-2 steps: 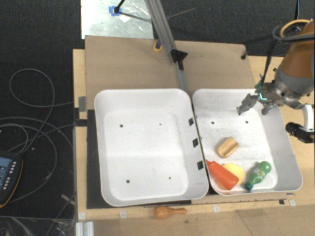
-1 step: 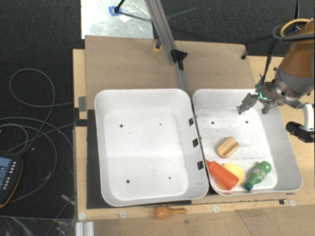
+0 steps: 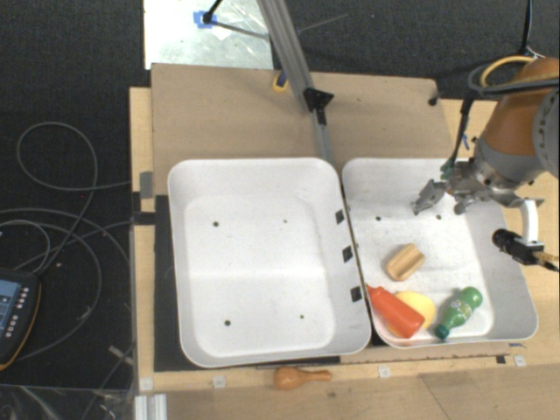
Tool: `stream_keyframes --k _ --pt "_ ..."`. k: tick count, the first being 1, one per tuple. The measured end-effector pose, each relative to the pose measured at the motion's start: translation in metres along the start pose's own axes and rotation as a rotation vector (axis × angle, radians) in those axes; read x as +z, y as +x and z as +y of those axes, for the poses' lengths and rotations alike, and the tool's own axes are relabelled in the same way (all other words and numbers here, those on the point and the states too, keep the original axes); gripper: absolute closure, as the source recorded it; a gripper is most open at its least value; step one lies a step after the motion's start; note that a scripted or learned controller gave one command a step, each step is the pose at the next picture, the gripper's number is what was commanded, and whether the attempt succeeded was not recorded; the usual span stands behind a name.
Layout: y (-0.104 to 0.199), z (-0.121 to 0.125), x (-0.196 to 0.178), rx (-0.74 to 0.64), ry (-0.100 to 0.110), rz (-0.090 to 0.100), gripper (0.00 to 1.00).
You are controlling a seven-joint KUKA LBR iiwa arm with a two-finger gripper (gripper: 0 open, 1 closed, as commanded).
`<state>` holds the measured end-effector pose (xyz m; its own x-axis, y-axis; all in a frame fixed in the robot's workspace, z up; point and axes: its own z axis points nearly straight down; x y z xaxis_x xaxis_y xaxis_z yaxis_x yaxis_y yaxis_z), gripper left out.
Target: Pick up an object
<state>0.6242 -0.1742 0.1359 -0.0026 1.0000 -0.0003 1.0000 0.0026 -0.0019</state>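
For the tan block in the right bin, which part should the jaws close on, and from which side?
Probably the tan block is best gripped across its short width at mid-length, coming straight down from above. It lies flat and tilted on the right bin floor, apart from the orange piece and yellow piece, so both long sides are free.

Two bins sit side by side on the bench (image 3: 227,112), the left bin (image 3: 254,261) at the frame's centre and the right bin (image 3: 490,261) touching it along their shared edge. In the right bin a block (image 3: 404,262) lies near the middle; below it, along the bin's lower edge, a carrot-shaped piece (image 3: 395,312), a rounded fruit (image 3: 418,304) and a small bottle (image 3: 458,311) lie in a row from left to right (the first two touching). The gripper (image 3: 444,196) is over the right bin's upper part, well apart from the block. A pear-shaped thing (image 3: 300,376) lies on the bench below the left bin. A handheld pendant (image 3: 16,315) rests at the frame's lower left, among cables (image 3: 61,191).
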Motion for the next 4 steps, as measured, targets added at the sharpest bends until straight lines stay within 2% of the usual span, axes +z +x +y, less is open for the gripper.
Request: stream_keyframes --k 1,2,4 --pt "0.001 0.000 0.048 0.000 0.001 0.001 0.00" --pt "0.000 0.002 0.033 -0.002 -0.007 -0.001 1.00" --pt "-0.006 0.012 -0.059 -0.004 -0.009 -0.002 1.00"
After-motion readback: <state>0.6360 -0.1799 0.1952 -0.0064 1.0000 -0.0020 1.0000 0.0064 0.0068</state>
